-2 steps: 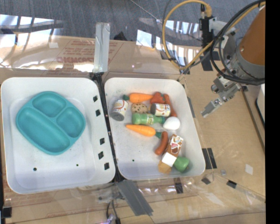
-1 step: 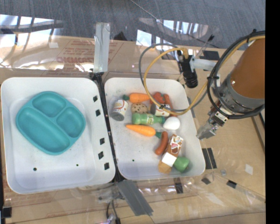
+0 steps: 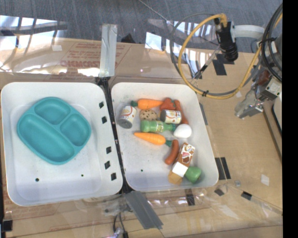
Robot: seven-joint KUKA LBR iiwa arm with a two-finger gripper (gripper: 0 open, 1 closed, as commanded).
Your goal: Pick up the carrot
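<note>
Two orange carrots lie in the right bin (image 3: 203, 148). One carrot (image 3: 150, 103) with a green top rests near the bin's far wall. The other carrot (image 3: 150, 139) lies in the middle, just below a green bottle (image 3: 156, 127). My gripper (image 3: 248, 106) hangs outside the bins, over the brown bench to the right of the right bin and well away from both carrots. Nothing shows in it.
Around the carrots in the right bin are a small can (image 3: 127, 116), a cookie (image 3: 149, 115), a red-labelled can (image 3: 171, 116), a white egg (image 3: 183, 131), a sausage (image 3: 172, 151) and a small carton (image 3: 186, 153). The left bin (image 3: 20, 182) holds a teal divided plate (image 3: 53, 129). Yellow cables (image 3: 198, 33) loop above the right bin.
</note>
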